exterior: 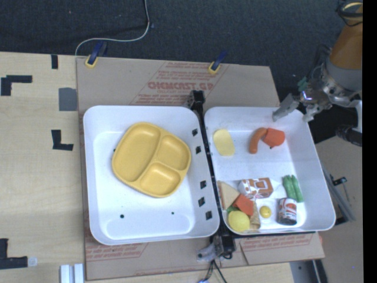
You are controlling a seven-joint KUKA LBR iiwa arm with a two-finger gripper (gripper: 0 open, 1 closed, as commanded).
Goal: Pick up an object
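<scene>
Cardboard-topped bench w/ two white bins side by side: left bin (94, 175) holds a yellow divided plate (151, 158), right bin (315, 158) holds the food items. Gripper (293, 105) hangs over the right bin's upper-right rim, fingers spread apart, nothing betw. them. Nearest pick looks like the orange sausage (257, 140) touching a red-orange piece (274, 137), just down-left of the gripper; sausage's long axis runs roughly near-far, slightly tilted.
</scene>
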